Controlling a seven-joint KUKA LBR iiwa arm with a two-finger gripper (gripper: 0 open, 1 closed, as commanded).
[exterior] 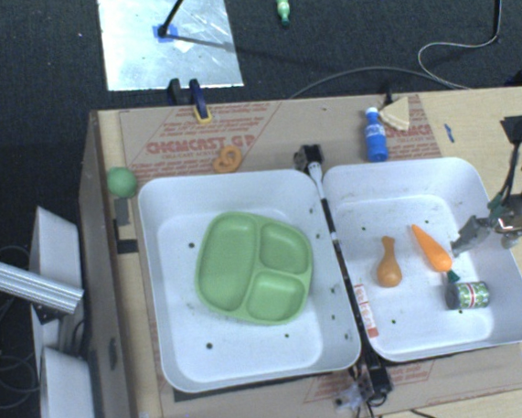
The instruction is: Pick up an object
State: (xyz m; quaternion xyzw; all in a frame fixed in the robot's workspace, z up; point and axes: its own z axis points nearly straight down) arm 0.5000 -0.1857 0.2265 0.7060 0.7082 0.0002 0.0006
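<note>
1. The right bin (397, 190) held three loose items: an orange carrot (432, 246), an orange-tan gourd-shaped toy (388, 263) to its left, and a small green can (469, 295) lying on its side near the bin's right front. All three lay flat and apart from one another, consistent with items scattered for picking rather than arranged.

2. The left bin (169, 258) held a green divided tray (253, 267), lying flat and slightly skewed, near the bin's centre.

3. On the bench behind the bins stood a blue bottle (375, 135); an orange ring (228, 158) lay further left and a green ball (121, 181) sat at the left bin's far corner. These were outside the bins and, in my judgement, not candidates for the pick.

4. The gripper (473, 232) reached in from the right over the right bin's right wall, just beside the carrot's lower end and above the can. Nothing was seen between its fingers; whether they stood wide or narrow could not be told.

5. Only the wrist end of the arm was in frame, at the right edge, directed leftward into the bin.

6. Judgement: the pick was not yet made; the carrot or the can was the nearest target.
</note>
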